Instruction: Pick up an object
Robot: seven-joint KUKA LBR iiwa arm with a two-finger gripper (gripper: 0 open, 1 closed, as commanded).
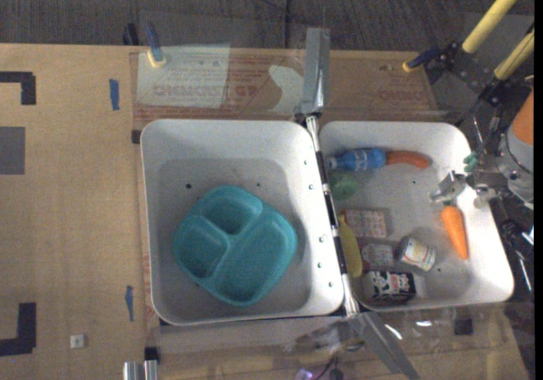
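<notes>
The right bin (399, 131) holds several objects. An orange carrot (456, 231) lies near its right wall. A small can (417, 253) lies on its side left of the carrot. A black and white carton (389, 286) sits at the front, and a yellow banana (350, 247) lies along the left wall. A blue bottle (361, 159) and an orange piece (407, 159) lie at the back. My gripper (450, 190) hangs at the bin's right side, just above the carrot's top end, with nothing seen held.
A teal divided plate (235, 243) lies in the left bin (170, 149). A green object (344, 187) and a printed card (367, 221) lie by the right bin's left wall. Yellow-handled clamps (496, 9) stand at the back right.
</notes>
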